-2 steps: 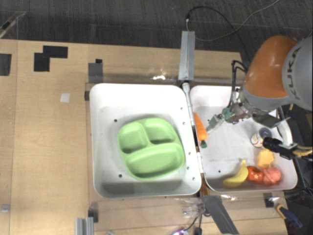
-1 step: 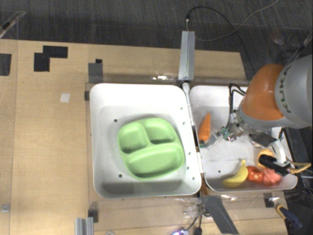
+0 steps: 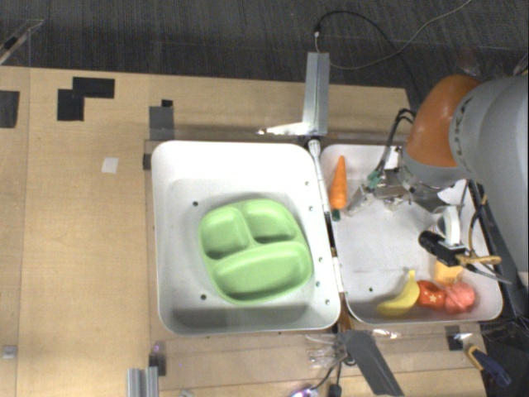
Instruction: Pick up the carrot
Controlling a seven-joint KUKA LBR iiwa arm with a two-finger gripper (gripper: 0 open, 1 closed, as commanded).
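No readable text

Nothing legible is showing on the bench (image 3: 74,246), either white bin (image 3: 248,157), the green tray (image 3: 254,249) or the arm (image 3: 488,131).

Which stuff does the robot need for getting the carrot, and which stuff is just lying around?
For the job:
- carrot, by the right bin's left wall
- tool, right next to the carrot

Just lying about:
- green plate in the left bin
- banana
- red strawberry
- pink toy

- Matt green plastic divided tray (image 3: 256,249) inside smooth white plastic bin (image 3: 178,304).
- Pale wood-grain bench (image 3: 74,246).
- Glossy orange carrot (image 3: 338,184).
- Bare metal bracket (image 3: 316,93).
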